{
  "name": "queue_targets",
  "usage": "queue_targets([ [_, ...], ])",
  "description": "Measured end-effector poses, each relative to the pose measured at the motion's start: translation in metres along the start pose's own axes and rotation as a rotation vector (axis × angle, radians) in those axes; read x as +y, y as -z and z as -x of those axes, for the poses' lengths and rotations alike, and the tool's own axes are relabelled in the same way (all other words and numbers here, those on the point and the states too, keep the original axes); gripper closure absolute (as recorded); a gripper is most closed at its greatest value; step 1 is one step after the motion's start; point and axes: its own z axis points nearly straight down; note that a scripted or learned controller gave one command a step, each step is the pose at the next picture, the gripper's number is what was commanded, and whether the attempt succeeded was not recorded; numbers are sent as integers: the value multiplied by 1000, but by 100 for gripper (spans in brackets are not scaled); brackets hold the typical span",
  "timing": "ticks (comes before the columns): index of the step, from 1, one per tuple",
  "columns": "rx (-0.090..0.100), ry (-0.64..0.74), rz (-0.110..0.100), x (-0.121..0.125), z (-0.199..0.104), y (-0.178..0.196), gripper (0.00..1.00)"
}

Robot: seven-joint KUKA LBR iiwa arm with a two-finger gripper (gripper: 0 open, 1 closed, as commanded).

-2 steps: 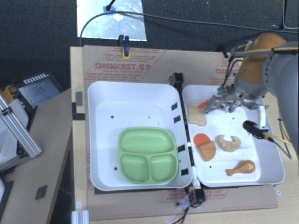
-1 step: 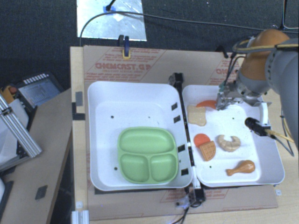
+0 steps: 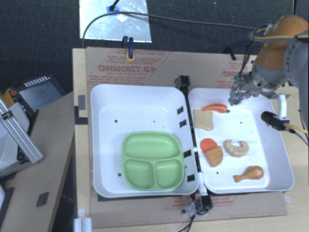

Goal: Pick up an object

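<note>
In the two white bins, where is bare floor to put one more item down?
Left bin: bare floor behind and left of the green divided tray. Right bin: a strip along its right wall. Crowded: the middle, with the bread slice, sausage, croissant, drumstick, and near the gripper.

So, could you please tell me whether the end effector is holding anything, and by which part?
Nothing is held: the end effector hovers over the right bin's far edge, apart from the orange sausage.

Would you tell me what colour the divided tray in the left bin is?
The divided tray is pale green, seen clearly in the camera view, lying in the left bin.
</note>
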Motion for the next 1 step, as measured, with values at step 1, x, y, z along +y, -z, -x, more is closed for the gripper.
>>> queue_targets([
  [1,0,2,1,6,-9,58,100],
])
